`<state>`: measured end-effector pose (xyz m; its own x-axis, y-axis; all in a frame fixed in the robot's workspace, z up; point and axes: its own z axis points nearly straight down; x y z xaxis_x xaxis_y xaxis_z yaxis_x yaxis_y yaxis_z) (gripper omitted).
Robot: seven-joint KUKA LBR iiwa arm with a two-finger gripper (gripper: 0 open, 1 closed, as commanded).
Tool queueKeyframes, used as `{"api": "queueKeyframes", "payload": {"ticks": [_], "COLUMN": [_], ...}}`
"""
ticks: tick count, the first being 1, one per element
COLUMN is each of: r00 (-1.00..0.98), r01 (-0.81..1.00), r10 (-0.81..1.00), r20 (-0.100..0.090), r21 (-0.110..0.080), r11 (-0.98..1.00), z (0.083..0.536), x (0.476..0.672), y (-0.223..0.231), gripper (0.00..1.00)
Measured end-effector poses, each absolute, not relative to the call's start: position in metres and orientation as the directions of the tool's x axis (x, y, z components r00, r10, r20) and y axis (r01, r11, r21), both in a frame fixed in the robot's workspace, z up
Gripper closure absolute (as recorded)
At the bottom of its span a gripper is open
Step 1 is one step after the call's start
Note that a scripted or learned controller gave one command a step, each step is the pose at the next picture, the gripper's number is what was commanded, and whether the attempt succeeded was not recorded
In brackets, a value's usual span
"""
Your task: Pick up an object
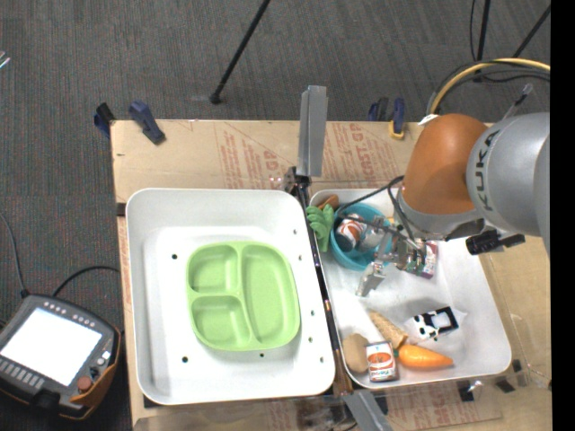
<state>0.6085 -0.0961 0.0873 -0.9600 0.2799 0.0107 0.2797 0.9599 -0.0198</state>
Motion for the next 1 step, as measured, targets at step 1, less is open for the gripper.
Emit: {"api": "queueKeyframes", "payload": {"ticks": [1], "r00": [-0.886], "r01": [0.464], "r10": [0.464], "r20": [0.003], "r21": [0.005], "r11": [0.886], "z": [0.0876], "x": [0.5690], "y": [-0.1962], "gripper": [0.00]}}
